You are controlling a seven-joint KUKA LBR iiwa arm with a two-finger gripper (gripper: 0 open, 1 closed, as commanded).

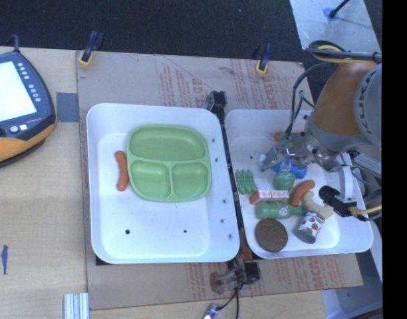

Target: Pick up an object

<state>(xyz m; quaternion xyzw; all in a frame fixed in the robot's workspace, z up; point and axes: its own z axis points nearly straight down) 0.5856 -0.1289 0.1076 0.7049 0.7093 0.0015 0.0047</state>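
Observation:
My gripper (281, 158) hangs low over the back of the right bin (238, 131), reaching in from the right below the orange-banded wrist. Directly under and in front of it lie a small green round toy (284, 179) and a blue piece (298, 170). I cannot make out whether it touches them. Nearby are an orange sausage (300, 192), a red-and-white bar (270, 195), a green bottle (279, 211), a green ridged toy (245, 181), a brown round cookie (271, 234) and a small can (310, 226).
The left bin (100, 231) holds a green divided plate (169, 162) and an orange hot dog (122, 170) to its left. A tablet-like pendant (17, 105) lies on the bench at far left. Clamps (89, 49) sit along the back edge.

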